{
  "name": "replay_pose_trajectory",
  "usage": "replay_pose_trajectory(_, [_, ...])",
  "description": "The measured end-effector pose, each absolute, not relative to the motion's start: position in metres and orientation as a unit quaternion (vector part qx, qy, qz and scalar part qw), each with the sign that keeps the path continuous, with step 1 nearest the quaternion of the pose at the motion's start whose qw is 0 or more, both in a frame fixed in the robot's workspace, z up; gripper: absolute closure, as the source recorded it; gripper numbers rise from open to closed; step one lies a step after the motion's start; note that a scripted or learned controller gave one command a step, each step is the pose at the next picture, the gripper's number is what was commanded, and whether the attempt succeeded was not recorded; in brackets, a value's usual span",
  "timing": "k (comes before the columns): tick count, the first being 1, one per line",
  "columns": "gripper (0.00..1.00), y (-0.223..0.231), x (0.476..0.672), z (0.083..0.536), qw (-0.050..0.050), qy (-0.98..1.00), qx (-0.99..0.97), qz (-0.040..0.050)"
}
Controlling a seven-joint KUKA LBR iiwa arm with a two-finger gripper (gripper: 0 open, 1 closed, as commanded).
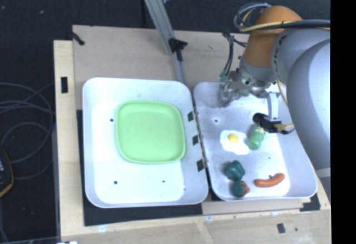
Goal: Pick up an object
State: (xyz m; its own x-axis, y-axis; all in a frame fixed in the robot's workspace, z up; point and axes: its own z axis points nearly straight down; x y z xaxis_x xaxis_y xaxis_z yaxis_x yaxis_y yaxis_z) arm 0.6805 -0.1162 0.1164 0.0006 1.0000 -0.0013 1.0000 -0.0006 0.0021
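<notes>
The gripper point(225, 95) hovers at the right bin's point(207, 126) far-left corner, finger state untellable; the fried egg point(234, 142) lies nearer; descending here likely grasps bare floor.

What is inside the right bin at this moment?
The right bin holds a fried egg, a green bottle, a green pepper, a carrot and a sausage. The arm covers its far right corner.

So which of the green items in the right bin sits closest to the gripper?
The pale green bottle, just right of the fried egg. The two darker green pieces lie further down the bin, away from the gripper.
</notes>
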Motion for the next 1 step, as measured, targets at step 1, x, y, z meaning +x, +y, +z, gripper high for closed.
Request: replay_pose_trajectory(1, [1.0, -0.1088, 0.6821, 0.1628, 0.002, 0.707, 0.707, 0.0018])
